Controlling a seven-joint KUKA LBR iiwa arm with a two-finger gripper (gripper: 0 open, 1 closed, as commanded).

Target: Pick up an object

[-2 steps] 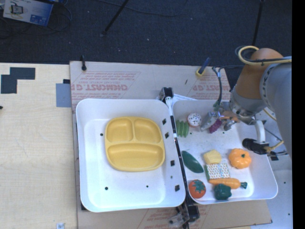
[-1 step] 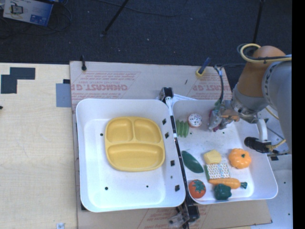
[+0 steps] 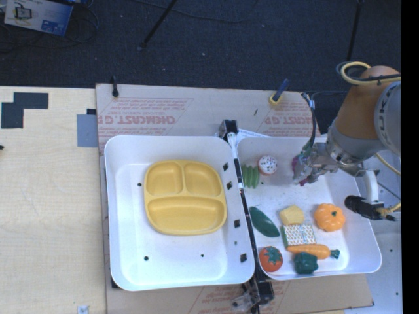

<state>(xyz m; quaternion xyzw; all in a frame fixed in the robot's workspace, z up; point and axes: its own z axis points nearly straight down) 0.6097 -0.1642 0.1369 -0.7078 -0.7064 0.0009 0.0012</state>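
Item: gripper (image 3: 304, 169), on a grey arm with an orange band, entering from the right of the camera view and hanging over the upper part of the right bin (image 3: 373, 260). State of its closing parts: cannot be told, the tip being small, dark and blurred; nothing is seen pinched in it. Nearest candidate: a white speckled ball (image 3: 267, 165), lying just to the left of the tip, near but apart, round and so with no long axis to match. Next: a pair of green pods (image 3: 250, 176), further left against the divider, long axis running up and down the view. Lower group, well apart from the tip: yellow block (image 3: 292, 214), orange pumpkin (image 3: 328, 217), dark green leaf (image 3: 264, 222) lying slantwise, patterned square (image 3: 299, 233), carrot (image 3: 313, 250) lying left to right, tomato (image 3: 270, 258), green pepper (image 3: 305, 262). Left bin (image 3: 124, 241) holds a yellow divided plate (image 3: 185, 197), far from the tip. Judgement: the task names no one object; the ball is the shortest reach, a short shift leftward then down, while everything else calls for travel toward the near edge of the bin
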